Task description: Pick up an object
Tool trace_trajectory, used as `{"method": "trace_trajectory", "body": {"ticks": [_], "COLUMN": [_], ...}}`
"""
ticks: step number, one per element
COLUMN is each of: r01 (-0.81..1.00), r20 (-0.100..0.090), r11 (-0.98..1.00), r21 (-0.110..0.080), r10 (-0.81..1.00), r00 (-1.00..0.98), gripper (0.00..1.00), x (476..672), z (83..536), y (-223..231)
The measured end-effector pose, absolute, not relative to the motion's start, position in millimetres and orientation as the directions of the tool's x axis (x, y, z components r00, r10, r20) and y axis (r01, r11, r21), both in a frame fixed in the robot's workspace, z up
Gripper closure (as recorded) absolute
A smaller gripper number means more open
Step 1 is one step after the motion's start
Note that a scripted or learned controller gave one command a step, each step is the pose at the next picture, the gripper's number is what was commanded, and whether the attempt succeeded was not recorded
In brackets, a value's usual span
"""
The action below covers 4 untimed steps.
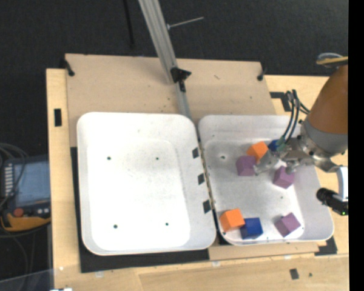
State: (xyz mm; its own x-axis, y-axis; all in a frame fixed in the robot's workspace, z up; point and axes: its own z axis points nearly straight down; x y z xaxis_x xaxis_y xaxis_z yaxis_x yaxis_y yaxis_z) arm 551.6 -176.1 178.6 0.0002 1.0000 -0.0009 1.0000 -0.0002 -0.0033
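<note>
Wooden bench (230,90) bears two white bins (139,180) side by side.

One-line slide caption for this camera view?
Gripper lowered among orange block and purple blocks in the right bin.

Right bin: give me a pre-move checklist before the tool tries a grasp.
1. Tool over the right bin: ok.
2. Blocks near the tool, orange block and two purple blocks: ok.
3. Which block sits between the fingers: cannot tell.
4. Blocks close together under the tool, risk of nudging a neighbour: not ok.
5. Front blocks, orange, blue, purple, away from the tool: ok.
</note>
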Motion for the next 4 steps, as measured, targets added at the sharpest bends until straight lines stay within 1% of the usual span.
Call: {"method": "trace_trajectory", "body": {"ticks": [1,2,3,4], "r01": [1.0,1.0,1.0,1.0], "r20": [-0.005,-0.007,-0.008,-0.003], "r11": [0.0,-0.002,-0.008,0.0], "r21": [0.012,0.024,0.027,0.007], "r10": [1.0,1.0,1.0,1.0], "r00": [0.0,0.002,0.008,0.0], "gripper": [0.0,0.0,1.0,1.0], "x": [553.8,558.2,558.7,550.9], "z": [123.7,126.7,136.1,194.4], "y": [-181.5,-181.5,-183.0,-185.5]}}
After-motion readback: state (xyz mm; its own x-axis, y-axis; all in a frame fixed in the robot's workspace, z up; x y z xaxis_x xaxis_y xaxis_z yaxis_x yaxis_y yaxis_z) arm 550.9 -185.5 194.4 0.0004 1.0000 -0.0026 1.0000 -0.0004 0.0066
